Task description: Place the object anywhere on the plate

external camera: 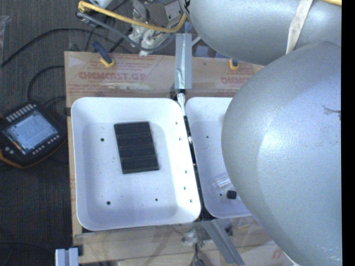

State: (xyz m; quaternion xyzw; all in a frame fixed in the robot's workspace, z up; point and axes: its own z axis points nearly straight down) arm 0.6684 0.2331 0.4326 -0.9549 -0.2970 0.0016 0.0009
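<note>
A dark, ridged rectangular plate (pixel 136 147) lies flat in the middle of the left white bin (pixel 89 204). In the right bin (pixel 208 126) a small black object (pixel 231 194) rests near the front, with a clear piece (pixel 221 180) just beside it. The arm's big grey body (pixel 283 148) covers most of the right bin. My gripper (pixel 145 36) hangs high at the back, above the far edge of the cardboard base and beyond the left bin, well away from both the plate and the small object.
A teach pendant (pixel 28 132) lies on the floor to the left of the bench. The cardboard board (pixel 127 73) under the bins has clamps (pixel 103 53) at the back. A metal bar (pixel 183 62) stands between the bins, and a yellow cable (pixel 111 13) loops near the wrist.
</note>
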